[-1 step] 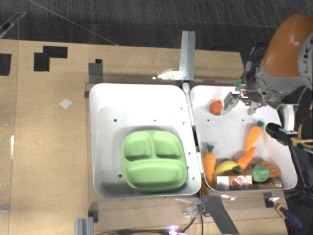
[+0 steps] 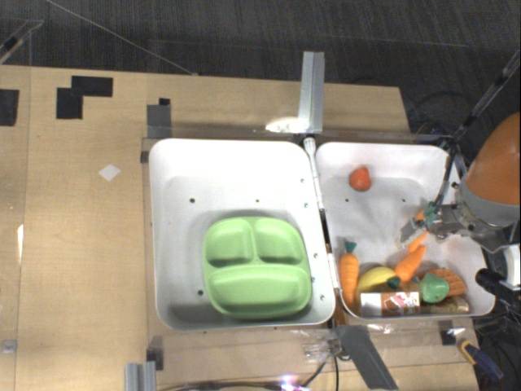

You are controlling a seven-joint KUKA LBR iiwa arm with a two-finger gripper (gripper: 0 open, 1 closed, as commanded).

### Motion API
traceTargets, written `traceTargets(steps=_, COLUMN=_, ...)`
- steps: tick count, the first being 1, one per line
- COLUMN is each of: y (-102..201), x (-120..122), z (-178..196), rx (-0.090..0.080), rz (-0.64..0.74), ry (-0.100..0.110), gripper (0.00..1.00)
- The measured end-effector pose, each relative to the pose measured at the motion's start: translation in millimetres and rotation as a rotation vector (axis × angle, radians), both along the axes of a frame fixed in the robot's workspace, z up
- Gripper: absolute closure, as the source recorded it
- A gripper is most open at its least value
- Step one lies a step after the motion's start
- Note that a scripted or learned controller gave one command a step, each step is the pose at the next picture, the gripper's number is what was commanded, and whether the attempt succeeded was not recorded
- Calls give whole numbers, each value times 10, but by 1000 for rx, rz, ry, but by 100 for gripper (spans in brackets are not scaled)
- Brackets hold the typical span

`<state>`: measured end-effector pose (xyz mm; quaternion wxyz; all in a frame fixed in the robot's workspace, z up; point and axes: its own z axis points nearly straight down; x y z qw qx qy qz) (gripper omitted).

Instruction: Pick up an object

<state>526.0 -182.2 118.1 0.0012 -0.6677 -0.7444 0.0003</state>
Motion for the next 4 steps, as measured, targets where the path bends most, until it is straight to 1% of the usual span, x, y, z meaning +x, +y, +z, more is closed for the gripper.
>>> traceTargets(steps=1, y=-186, x=185, z=-279, rx=-3, rz=6, ry=-16, gripper=0)
traceTargets(steps=2, y=-165, x=220, z=-190, rx=1, rz=9, ry=-19, gripper=100)
traceTargets(steps=3, y=-246, x=420, z=-264, rx=-3, rz=-8, ry=-18, gripper=100)
traceTargets(steps=4, y=58, x=699, z=977, rx=-3, rz=6, ry=-10, gripper=100)
